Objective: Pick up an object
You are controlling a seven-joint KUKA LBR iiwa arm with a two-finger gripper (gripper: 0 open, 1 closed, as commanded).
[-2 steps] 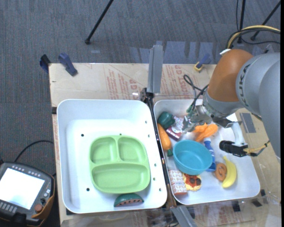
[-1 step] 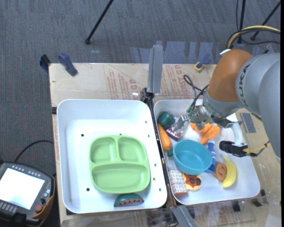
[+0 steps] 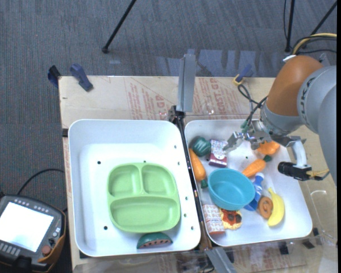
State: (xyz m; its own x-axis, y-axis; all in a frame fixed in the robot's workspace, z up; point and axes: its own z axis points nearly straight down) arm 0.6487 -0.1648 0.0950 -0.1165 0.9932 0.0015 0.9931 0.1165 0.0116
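So the grey arm with the orange band (image 3: pixel 292 90) comes in from 3 o'clock and leans over the right white plastic bin (image 3: pixel 298 212). Its hand (image 3: pixel 247 134) sits low over the far half of that bin, at about 12 o'clock of the bin's middle. Honestly can't tell whether the hand is wide or narrow from this angle, it's just a small metal cluster against the white, and I can't make out anything held in it.

Stuff in the right bin: a round blue plastic bowl (image 3: pixel 232 189) roughly in the centre, a long orange toy carrot (image 3: pixel 196 164) lying along the left wall at 9 o'clock of the bowl, a dark green round toy (image 3: pixel 200 146) just past the carrot's far end, and a small maroon and white packet (image 3: pixel 218 153) right beside it, near the hand. A second orange carrot-like piece (image 3: pixel 253 168) lies at 2 o'clock of the bowl, with another orange lump (image 3: pixel 268 148) just under the wrist. A yellow toy banana (image 3: pixel 277 209) is at 4 o'clock, touching a brown round piece (image 3: pixel 265 207).

The left white bin (image 3: pixel 82 147) holds a light green divided plastic plate (image 3: pixel 143 197), with a dark watermelon-slice toy (image 3: pixel 154 240) at its 6 o'clock edge. Both bins sit on a cardboard-topped desk (image 3: pixel 131 95).
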